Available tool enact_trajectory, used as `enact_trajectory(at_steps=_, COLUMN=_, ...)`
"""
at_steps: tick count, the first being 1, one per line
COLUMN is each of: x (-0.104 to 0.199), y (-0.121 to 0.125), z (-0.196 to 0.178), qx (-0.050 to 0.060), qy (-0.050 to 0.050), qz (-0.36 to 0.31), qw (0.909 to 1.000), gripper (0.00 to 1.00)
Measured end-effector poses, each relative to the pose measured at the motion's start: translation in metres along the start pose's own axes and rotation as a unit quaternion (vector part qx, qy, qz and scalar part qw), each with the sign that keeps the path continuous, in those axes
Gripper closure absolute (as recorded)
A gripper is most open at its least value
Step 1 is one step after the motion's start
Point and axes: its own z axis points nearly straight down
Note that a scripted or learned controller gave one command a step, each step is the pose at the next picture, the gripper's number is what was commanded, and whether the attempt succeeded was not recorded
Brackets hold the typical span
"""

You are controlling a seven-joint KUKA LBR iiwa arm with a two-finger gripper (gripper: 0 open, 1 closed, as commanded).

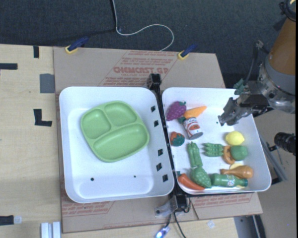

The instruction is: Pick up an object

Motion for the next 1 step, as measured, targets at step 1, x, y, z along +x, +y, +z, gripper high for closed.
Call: enact_trajectory(at_steps=1, x=0.1004, y=-0.0005, z=-0.1406, qx=-0.016, qy=0.002, qz=-0.008, qw=0.9998, gripper=1.00)
